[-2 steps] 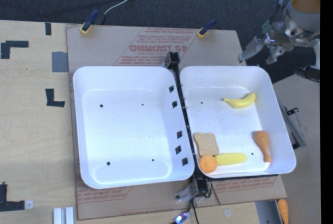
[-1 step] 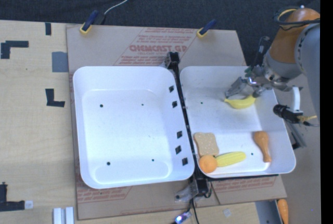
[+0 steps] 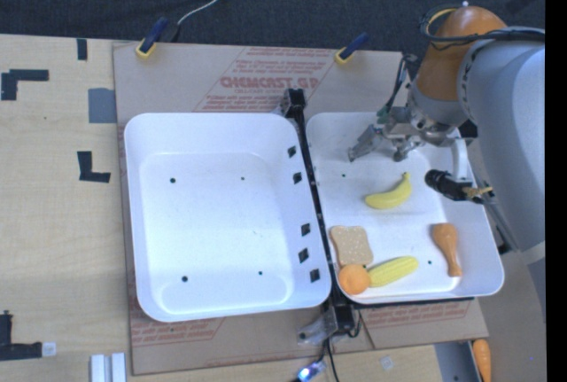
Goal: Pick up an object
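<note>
Over the right bin (image 3: 474,283), the tool (image 3: 379,152) hangs spread wide and holding nothing, just above the banana (image 3: 390,194), with bread slice (image 3: 352,244), orange (image 3: 353,280), corn cob (image 3: 392,269) and drumstick (image 3: 447,247) nearer the front.

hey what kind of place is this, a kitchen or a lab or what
Most likely a robotics lab test bench, not a kitchen: a grey robot arm reaches over two white bins clamped on cardboard, and the food, such as the banana, looks like plastic toys.
</note>
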### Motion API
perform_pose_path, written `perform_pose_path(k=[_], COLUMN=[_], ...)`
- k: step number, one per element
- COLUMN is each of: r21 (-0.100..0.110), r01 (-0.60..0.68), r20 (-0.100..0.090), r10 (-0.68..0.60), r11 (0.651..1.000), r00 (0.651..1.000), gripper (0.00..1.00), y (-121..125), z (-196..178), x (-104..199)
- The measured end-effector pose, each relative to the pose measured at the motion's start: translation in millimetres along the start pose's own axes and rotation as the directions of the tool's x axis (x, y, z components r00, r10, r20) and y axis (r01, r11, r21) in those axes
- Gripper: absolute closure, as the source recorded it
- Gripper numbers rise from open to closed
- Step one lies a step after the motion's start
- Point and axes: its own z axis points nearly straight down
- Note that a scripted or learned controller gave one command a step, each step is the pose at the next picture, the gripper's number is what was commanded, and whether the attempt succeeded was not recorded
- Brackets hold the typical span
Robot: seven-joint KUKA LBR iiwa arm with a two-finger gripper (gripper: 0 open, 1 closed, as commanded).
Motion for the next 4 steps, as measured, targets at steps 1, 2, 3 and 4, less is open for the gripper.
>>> perform_pose_path(k=[1, 2, 3, 4], r21=[-0.003, -0.009, 0.005, -0.015], r01=[-0.005, -0.002, -0.004, -0.003], r20=[0.002, 0.002, 0.002, 0.004], r10=[0.005, 0.002, 0.004, 0.003], r11=[1.0, 1.0, 1.0, 1.0], r00=[1.0, 1.0, 1.0, 1.0], gripper=[0.0, 0.0, 0.0, 0.0], y=[0, 1, -4, 1], z=[-45, -147, 10, -176], x=[-8, 27, 31, 48])
